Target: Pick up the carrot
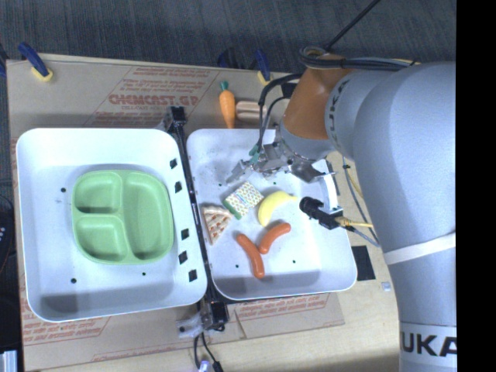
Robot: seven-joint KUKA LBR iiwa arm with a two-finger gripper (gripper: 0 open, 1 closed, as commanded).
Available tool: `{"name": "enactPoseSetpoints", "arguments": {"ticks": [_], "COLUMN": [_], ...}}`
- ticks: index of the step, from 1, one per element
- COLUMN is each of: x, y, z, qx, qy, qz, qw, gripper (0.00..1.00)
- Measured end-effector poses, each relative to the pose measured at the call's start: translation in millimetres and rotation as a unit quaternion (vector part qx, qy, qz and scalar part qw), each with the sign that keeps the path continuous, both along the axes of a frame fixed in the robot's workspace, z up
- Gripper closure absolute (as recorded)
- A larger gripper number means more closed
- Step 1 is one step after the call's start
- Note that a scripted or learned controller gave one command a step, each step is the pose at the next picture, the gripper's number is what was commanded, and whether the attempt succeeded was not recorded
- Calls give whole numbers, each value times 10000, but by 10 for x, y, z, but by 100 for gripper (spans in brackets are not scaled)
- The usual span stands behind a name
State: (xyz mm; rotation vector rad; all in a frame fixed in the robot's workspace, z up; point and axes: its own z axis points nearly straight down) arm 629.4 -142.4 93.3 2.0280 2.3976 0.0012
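A: Carrot [226,108] position, please.

B: Lying on the counter [116,91], outside the right bin [337,273], just past that bin's far rim near its far-left corner. Green top points away from the bin, orange body points toward it. Nothing touches it except perhaps a tan cylinder [249,112] close beside it; contact cannot be confirmed.

A: And the hand?

B: The hand [260,161] hangs over the far part of the right bin, inside the rim. Whether its fingers are apart or together, I cannot tell; the metal parts blur into the white floor. Nothing is visibly held.

A: So carrot relative to hand?

B: Beyond the rim from the hand and toward the left bin [46,301]. Near, but apart, with the bin wall between them.

A: Why is it out there?

B: My judgement only: it sits outside the bin, so it looks stray, not staged. The other food, namely the banana [273,205], sausages [260,248], waffle [216,221] and checked block [244,198], is grouped mid-bin on the near side of the hand. The green tray [122,215] lies in the left bin.

A: Task status?

B: Not yet done. The hand would need to clear the rim.
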Motion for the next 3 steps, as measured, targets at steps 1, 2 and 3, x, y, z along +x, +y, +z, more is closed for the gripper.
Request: {"name": "enactPoseSetpoints", "arguments": {"ticks": [1,2,3], "x": [273,266,274], "y": [44,-322,-309], "z": [1040,313,422], "qx": [-1,2,6], "qy": [15,34,41], "qz": [-1103,-1744,-1713], "qw": [9939,9847,9852], "gripper": [0,0,100]}}
